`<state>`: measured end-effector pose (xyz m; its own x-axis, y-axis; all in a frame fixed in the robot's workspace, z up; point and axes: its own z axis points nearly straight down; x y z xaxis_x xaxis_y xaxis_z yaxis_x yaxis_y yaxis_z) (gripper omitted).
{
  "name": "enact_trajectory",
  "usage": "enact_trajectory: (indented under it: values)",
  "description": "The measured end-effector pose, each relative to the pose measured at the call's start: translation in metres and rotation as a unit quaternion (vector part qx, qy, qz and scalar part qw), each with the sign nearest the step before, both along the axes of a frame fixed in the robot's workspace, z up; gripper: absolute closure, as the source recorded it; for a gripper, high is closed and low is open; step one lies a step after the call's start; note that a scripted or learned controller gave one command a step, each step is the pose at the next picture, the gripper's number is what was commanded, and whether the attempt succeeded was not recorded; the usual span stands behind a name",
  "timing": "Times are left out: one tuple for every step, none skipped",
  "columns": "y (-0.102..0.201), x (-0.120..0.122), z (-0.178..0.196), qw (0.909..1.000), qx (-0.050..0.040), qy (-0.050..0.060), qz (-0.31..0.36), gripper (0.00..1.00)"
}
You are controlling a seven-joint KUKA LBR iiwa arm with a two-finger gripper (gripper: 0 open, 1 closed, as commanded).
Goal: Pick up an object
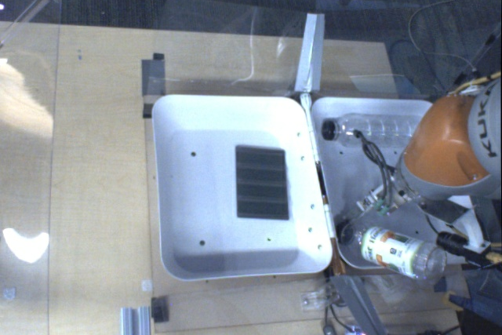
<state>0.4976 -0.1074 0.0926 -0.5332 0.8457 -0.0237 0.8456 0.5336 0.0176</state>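
We saw two shallow white bins side by side on the bench [94, 169]. The left bin [180, 169] carried a dark ribbed rectangular pad [262, 182] lying flat near its middle, a little toward its right wall. The right bin [345, 169] held two bottles. A clear plastic bottle [376, 128] with a dark cap lay on its side along the far edge of that bin, cap toward the far left corner. A second bottle [396, 249], with a white and green label and a dark cap, lay on its side along the near edge, cap toward the near left corner, its base reaching toward the bin's near right part.

The arm [451, 141], with its orange band, hung over the right half of the right bin and covered much of it. Below it, cables and the gripper [380, 200] sat between the two bottles, just above the labelled one. We could not tell how the tool was set, nor whether it touched either bottle.
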Motion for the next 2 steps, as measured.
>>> enact_trajectory:
  values:
    - [0.009,0.049,-0.003,0.9844,0.0084,0.005,-0.176,0.0]
    - [-0.002,0.103,-0.003,0.9871,0.0076,0.006,-0.16,0.0]
